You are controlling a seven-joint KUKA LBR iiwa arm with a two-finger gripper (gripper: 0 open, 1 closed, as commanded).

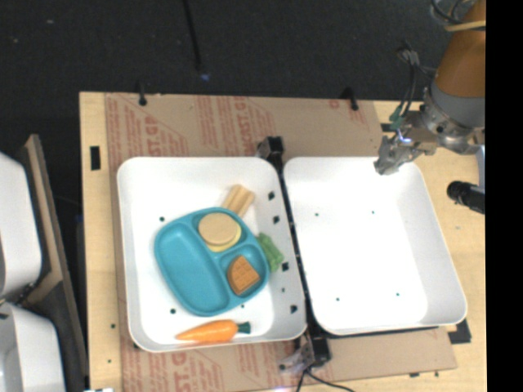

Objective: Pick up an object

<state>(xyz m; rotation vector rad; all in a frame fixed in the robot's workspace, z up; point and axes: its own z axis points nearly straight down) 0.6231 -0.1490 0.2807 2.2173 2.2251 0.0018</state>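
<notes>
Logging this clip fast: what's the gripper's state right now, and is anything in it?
Gripper: over the right bin's far rim, nothing visibly between its fingers; open or shut cannot be told from this view.

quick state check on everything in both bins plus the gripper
blue divided tray: flat in left bin
round cracker: in tray's top compartment
brown toast piece: in tray's lower right compartment
toy carrot: lying beside tray
wooden block: against tray's top
gripper: above right bin's far edge

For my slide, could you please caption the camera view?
Pincer hovers at right bin's far edge; left bin holds blue tray, carrot.
</notes>
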